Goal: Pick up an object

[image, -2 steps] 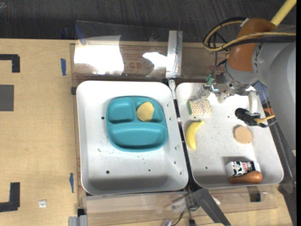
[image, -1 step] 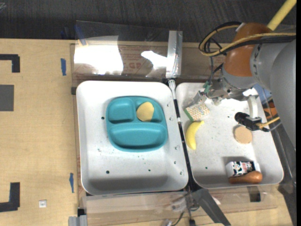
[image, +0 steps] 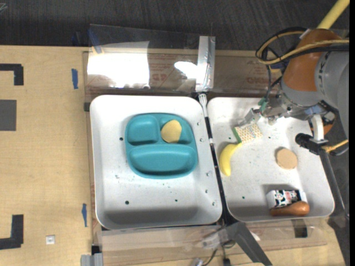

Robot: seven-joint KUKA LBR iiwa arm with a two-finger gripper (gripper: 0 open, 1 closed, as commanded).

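From above, my gripper (image: 259, 114) hangs at the far side of the right bin (image: 321, 201), whether spread I cannot tell, so I should descend straight onto the near sponge (image: 248, 132), away from the banana (image: 228, 158).

Both bins, left (image: 105, 165) and right (image: 249, 195), look like smooth white plastic with a slight sheen, speckled with dark marks. Teal tray (image: 161, 159) in left bin: matt, smooth plastic. Bench top (image: 44, 165) looks like pale matt wood or board; clear glossy sheet (image: 144, 65) at far side throws glare.
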